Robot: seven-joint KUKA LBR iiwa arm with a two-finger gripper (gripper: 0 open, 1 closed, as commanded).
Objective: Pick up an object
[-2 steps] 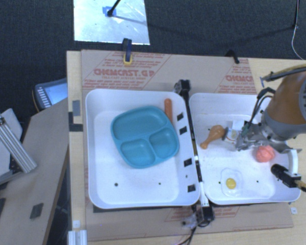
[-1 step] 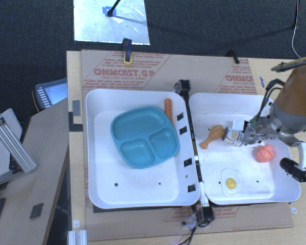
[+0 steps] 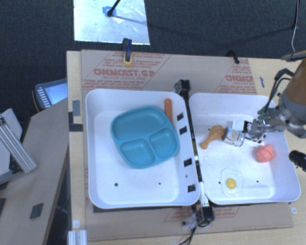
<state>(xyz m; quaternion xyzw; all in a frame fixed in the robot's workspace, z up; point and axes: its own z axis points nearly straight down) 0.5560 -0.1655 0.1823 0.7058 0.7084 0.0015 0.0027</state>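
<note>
Nearest the lower edge of the frame, a fried egg toy (image 3: 231, 181) is seen lying on the floor of the right bin (image 3: 275, 190), close to its front wall. Slightly higher and toward the right of the frame, a pink rounded object (image 3: 264, 153) is found, apart from the egg. At mid-height in the same bin, a tan drumstick-shaped toy (image 3: 212, 136) is laid at a slant, its thick end just beside a small white and dark item (image 3: 235, 137). The tool (image 3: 253, 130) is positioned just right of that small item, low over the bin floor; whether its fingers are apart or together cannot be told, and nothing is seen held between them. The grey arm (image 3: 300, 106) with its orange band is entered from the right edge of the frame.

Left of centre, the left bin (image 3: 99, 188) is occupied by a teal divided plate (image 3: 144, 136) with three compartments. A slim orange object (image 3: 168, 108) is laid along the plate's upper right rim, near the bin's right wall.

Farther up, both bins are carried on a lettered cardboard sheet (image 3: 143, 68) on the worktop (image 3: 71, 70). A yellow clamp (image 3: 127, 52) is fixed at its upper edge.
</note>
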